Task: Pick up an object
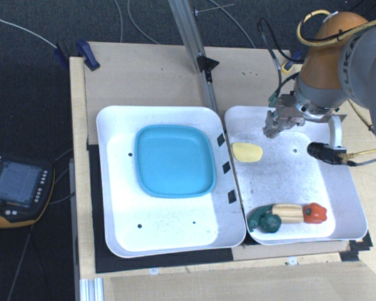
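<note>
The robot's hand (277,125) hovers in the right bin (338,187); its grip state cannot be told. A yellow piece (247,152) lies just beside it, near the wall, where a descent could clip the rim.

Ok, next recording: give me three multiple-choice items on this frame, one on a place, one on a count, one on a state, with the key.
1. Where does the blue plate lie?
A. left bin
B. right bin
C. bare bench

2. How many loose objects lie in the right bin?
A. one
B. two
C. four

3. The pincer is
A. gripping the plate
B. over the right bin, holding nothing visible
C. over the left bin

Key: 1 A, the plate fills the left bin's middle. 2 C, yellow piece, green piece, tan piece, red piece. 3 B, it hangs near that bin's far edge, above the yellow piece.
</note>
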Motion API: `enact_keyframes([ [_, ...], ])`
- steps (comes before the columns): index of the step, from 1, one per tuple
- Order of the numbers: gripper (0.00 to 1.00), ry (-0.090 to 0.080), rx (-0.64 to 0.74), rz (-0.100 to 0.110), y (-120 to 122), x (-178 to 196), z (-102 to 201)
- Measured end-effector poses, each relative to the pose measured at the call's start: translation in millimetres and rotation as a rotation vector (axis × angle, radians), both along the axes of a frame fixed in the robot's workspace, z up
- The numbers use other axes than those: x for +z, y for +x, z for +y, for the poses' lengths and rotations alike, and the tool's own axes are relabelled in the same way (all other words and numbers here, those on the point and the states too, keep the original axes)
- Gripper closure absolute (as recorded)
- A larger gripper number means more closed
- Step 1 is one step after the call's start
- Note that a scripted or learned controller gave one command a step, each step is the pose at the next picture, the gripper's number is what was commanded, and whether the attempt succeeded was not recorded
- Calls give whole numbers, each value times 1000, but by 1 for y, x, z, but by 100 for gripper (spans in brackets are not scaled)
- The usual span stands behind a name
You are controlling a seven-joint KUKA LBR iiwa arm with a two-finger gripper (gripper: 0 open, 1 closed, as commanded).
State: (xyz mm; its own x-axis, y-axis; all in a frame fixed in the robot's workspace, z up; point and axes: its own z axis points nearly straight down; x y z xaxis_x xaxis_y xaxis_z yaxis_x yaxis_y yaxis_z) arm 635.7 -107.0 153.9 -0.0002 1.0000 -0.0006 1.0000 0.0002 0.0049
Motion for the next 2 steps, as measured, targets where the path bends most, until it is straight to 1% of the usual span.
enact_keyframes([
  [1,100,0,1,-1,9,57,6],
  [2,100,0,0,1,10,97,6],
])
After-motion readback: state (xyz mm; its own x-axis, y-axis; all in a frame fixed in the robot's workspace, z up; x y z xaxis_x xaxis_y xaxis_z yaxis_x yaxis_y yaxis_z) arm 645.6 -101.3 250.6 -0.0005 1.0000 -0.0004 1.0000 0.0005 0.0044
